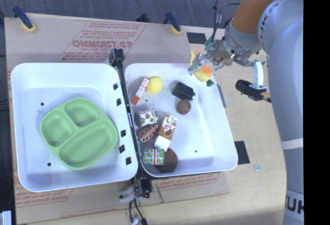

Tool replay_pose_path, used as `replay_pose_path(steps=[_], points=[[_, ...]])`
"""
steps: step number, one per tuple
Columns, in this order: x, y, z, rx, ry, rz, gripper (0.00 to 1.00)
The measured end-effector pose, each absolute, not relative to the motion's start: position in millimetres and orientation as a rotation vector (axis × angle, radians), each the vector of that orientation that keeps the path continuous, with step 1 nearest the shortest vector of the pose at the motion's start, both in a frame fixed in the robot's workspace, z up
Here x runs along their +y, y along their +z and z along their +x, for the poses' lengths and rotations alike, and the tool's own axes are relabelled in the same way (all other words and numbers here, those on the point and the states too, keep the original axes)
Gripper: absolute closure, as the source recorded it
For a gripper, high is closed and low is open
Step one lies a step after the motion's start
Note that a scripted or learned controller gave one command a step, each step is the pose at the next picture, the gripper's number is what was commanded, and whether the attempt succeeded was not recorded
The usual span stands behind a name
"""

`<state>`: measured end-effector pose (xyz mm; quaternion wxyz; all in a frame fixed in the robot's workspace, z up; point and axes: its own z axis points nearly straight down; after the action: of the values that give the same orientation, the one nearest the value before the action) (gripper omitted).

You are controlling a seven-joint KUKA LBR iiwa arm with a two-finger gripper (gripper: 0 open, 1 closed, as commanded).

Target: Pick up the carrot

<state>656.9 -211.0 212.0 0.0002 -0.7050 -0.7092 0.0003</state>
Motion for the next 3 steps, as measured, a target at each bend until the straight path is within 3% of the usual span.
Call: replay_pose_path(steps=[1,2,3], points=[[-171,243,657.2,-2.229,-0.001,-2.214,1.00],[-101,256,640.7,-2.227,0.003,-2.211,1.00],[-213,240,634.4,-2.224,0.004,-2.218,1.00]])
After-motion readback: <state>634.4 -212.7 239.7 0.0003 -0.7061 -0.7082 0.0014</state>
